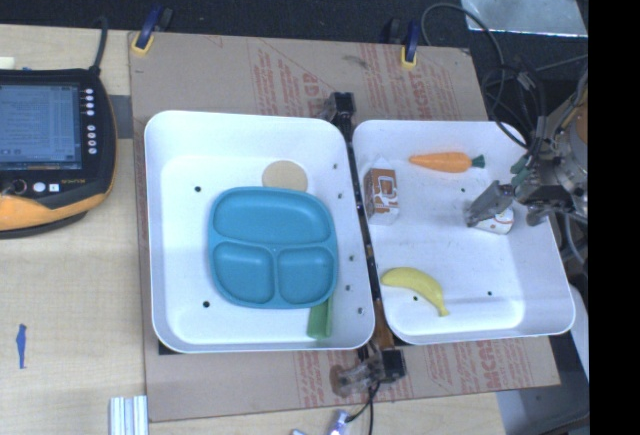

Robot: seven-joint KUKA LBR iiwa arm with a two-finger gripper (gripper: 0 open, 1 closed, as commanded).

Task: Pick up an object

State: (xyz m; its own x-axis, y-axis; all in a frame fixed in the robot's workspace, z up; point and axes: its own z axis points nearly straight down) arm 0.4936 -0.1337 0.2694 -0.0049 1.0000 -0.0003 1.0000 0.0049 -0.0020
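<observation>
In the camera view, the hand (497, 210) sits low at the right wall of the right bin (560, 318), and I cannot tell how it is set or whether it has anything. The risk, as I judge it, is that it comes up with nothing, because the nearest objects lie apart from it. The carrot (440, 162) is slim and orange near the far wall, the banana (416, 288) curved and yellow near the front, and the small brown packet (383, 193) lies just beside the left wall.

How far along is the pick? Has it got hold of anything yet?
Nothing looks picked yet. The pincer is low at the right bin's right side, with nothing seen between its fingers. The carrot, banana and brown packet lie in that bin. Grasp and lift remain.
</observation>
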